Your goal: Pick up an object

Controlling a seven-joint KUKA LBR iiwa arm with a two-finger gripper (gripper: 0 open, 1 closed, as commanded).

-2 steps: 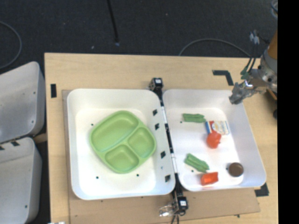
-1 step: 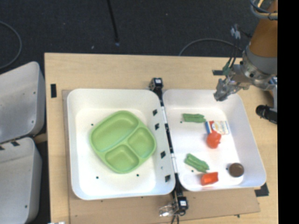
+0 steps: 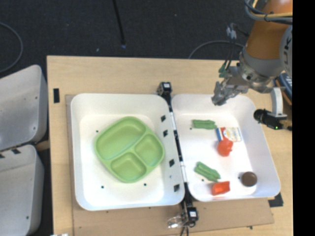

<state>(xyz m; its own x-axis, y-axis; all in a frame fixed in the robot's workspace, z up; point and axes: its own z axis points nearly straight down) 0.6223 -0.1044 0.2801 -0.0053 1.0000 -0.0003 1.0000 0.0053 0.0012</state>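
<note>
1. Arm: rounded grey housing with a broad orange band above the wrist.
2. Cables: dark and yellow loops run over the top of the orange section.
3. Wrist: grey metallic block with small fittings and thin wires.
4. Gripper: dark grey, narrow, two-finger type.

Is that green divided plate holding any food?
Empty. The green divided plate lies flat in the left bin, all three compartments showing bare green.
</note>
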